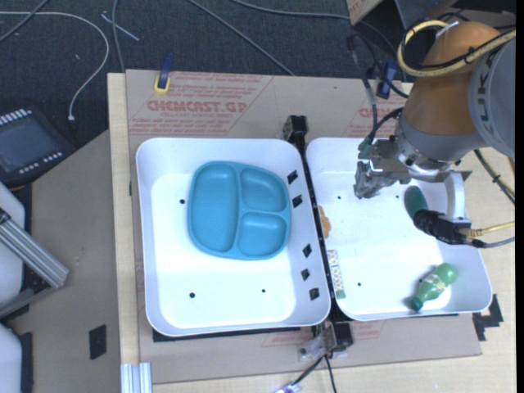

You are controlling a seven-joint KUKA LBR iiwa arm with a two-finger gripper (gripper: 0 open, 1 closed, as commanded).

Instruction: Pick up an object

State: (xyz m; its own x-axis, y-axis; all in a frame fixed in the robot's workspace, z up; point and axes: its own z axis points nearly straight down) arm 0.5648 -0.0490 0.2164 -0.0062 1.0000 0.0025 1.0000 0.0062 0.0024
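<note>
A blue divided plate (238, 210) lies in the left bin (164, 244). In the right bin (385, 301) a small green bottle (431, 286) lies on its side near the front right corner. A dark green object (415, 199) shows at the right side of that bin, partly behind the arm. A small tan scrap (324, 221) and a narrow labelled strip (334, 270) lie along the bin's left edge. My gripper (370, 180) hangs over the back part of the right bin, above bare floor, left of the dark green object. Nothing shows between its fingers.
The grey arm with its orange band (446, 72) reaches in from the upper right, trailing cables. A black divider with clips (304, 219) runs between the bins. Both bins rest on a cardboard sheet (213, 105). Loose cables lie on the floor behind.
</note>
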